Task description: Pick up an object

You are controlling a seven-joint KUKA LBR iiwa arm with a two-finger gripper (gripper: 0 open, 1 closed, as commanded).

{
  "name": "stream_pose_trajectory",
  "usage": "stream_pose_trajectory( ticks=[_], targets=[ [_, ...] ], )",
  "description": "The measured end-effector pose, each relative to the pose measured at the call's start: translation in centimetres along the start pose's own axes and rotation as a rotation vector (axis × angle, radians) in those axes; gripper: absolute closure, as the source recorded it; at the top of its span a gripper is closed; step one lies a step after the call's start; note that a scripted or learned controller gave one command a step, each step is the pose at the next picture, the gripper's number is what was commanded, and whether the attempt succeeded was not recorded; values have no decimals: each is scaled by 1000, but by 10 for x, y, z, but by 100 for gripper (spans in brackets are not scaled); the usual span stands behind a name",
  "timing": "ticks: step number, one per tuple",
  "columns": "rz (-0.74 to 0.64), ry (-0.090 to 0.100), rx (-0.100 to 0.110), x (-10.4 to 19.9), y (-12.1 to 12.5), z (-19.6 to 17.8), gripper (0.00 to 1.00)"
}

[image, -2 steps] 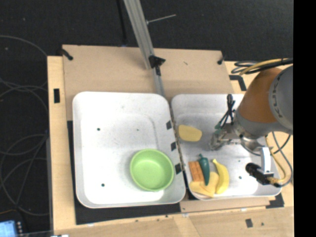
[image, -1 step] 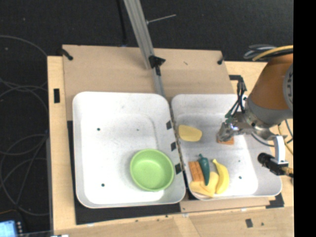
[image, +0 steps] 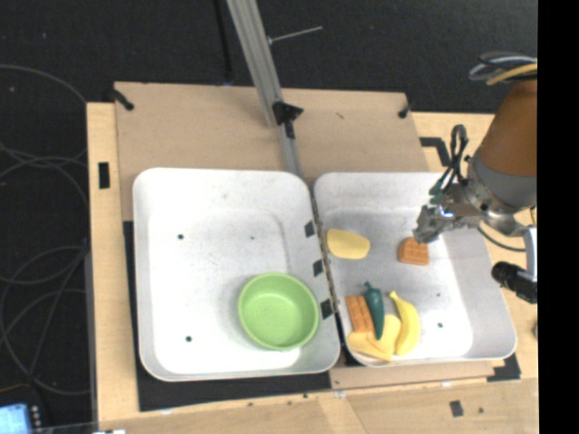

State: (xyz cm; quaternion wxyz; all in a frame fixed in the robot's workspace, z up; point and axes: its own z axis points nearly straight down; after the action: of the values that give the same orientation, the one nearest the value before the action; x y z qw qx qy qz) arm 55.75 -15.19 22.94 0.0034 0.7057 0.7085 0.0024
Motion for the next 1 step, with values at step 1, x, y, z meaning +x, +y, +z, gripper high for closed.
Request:
stream_pose_trajectory(
  ticks=[1],
  targets=[
    [-3,2,6,53,15,8,100]
  ],
)
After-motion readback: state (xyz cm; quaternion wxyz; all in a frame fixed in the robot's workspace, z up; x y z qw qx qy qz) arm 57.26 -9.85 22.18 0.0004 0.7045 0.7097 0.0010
